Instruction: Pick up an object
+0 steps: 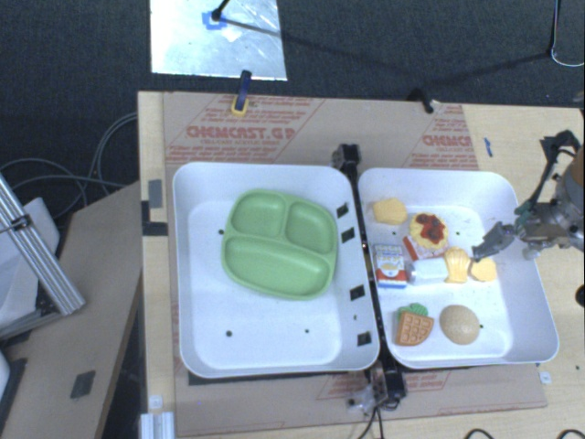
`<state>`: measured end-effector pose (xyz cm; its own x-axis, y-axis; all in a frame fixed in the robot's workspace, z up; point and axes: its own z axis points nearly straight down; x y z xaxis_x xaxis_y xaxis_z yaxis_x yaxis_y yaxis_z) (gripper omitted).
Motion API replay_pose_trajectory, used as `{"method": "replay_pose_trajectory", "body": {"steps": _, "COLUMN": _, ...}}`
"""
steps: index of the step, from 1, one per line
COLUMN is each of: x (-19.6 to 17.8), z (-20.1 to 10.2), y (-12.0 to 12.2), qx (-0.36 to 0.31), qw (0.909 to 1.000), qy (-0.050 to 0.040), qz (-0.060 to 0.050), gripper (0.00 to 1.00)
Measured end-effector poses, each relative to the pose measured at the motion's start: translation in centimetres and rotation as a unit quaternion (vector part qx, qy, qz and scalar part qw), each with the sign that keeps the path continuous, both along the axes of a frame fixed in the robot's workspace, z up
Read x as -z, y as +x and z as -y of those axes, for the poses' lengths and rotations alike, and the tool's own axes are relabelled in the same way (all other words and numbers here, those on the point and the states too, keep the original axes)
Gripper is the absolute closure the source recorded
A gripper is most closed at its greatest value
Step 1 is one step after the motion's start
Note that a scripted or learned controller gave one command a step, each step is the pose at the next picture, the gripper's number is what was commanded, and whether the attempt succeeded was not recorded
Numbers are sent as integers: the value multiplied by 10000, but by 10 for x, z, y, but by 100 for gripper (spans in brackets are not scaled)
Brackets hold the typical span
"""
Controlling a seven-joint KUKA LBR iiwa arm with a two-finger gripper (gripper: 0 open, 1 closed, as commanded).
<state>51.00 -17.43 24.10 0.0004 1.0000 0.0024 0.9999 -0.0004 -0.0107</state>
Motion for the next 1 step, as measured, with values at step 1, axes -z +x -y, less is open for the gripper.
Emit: {"method": "replay_pose_trajectory", "body": {"steps": 1, "x": -6, "z": 0, "y": 2, "qx": -18, "qw": 10000, "qy": -15, "qz": 59, "gripper": 0}}
